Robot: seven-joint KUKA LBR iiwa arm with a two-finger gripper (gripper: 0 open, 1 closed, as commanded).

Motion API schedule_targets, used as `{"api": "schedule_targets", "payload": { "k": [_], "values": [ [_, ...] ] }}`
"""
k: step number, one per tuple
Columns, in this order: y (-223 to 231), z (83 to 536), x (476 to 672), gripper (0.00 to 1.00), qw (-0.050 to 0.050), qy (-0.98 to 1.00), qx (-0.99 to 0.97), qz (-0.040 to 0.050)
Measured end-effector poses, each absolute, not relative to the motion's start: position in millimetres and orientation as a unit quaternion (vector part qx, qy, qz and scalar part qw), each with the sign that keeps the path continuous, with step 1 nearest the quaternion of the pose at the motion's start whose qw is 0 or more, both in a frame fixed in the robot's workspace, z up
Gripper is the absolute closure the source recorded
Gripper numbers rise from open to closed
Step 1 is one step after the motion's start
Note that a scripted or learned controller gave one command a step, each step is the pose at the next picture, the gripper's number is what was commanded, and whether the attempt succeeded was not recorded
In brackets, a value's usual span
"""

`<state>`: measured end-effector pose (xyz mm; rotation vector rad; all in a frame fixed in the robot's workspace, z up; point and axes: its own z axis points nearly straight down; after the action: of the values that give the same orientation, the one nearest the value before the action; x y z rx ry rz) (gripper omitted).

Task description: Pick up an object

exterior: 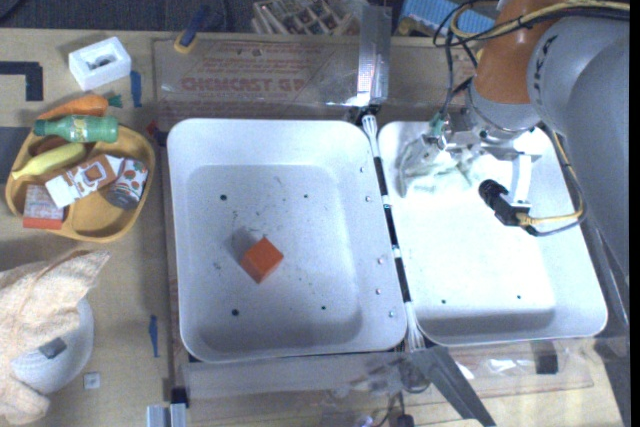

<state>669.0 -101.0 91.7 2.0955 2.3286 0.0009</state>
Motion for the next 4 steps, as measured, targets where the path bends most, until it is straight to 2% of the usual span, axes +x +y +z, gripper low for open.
{"api": "schedule_targets", "payload": {
  "k": [4],
  "values": [
    [-100.6, 91.6, 669.1, 0.00, 0.004, 0.744, 0.669, 0.0005]
  ]
}}
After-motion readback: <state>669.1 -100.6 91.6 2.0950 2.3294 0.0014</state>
